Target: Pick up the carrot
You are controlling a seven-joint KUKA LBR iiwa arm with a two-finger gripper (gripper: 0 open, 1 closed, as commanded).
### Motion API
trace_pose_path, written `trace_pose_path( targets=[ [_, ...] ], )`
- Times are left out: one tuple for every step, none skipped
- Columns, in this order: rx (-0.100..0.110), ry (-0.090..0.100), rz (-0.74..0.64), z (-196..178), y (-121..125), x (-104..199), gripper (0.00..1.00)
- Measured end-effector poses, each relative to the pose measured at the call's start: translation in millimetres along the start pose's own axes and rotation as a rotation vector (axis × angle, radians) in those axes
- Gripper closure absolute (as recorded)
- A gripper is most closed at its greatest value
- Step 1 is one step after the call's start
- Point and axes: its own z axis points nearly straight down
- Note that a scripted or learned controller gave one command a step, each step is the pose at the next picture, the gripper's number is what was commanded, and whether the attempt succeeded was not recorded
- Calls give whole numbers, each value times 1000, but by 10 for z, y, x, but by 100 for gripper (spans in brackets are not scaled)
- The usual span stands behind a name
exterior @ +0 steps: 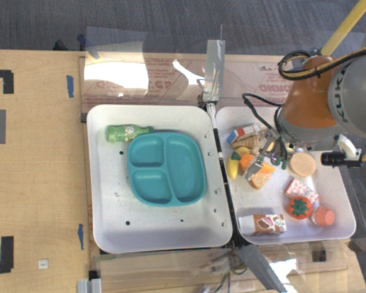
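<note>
Carrot [248, 160], small and orange, lying in the upper left of the right bin [341, 224], right of centre in the frame, pressed in among other toy food. Just left of it a yellow banana-like piece [233, 167]; just below, a wedge of orange cheese [261, 178]; above, a pale bread-like lump [247, 141] and a small red-and-white carton [243, 131].

Tool [269, 154] down low over that cluster, just right of the carrot, hanging from the grey arm [354, 96] with its orange band [310, 93] at the upper right of the frame. Fingers lost in a tangle of metal and wires; cannot tell how far apart, nor whether anything sits between them.

Further right in the same bin: a tan round disc [303, 163], a red strawberry-like piece [299, 207], a small red cup [323, 215]. Near the bottom edge, a brown and white box [265, 223].

Left bin [104, 224], centre of the frame, holding a teal divided plate [167, 168] and, at its upper left, a green bottle [125, 132] lying on its side. Both bins side by side on the tan surface [33, 163].
</note>
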Motion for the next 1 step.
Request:
trace_pose_path(
  targets=[
    [-1,9,23,-887,535,383,100]
  ],
)
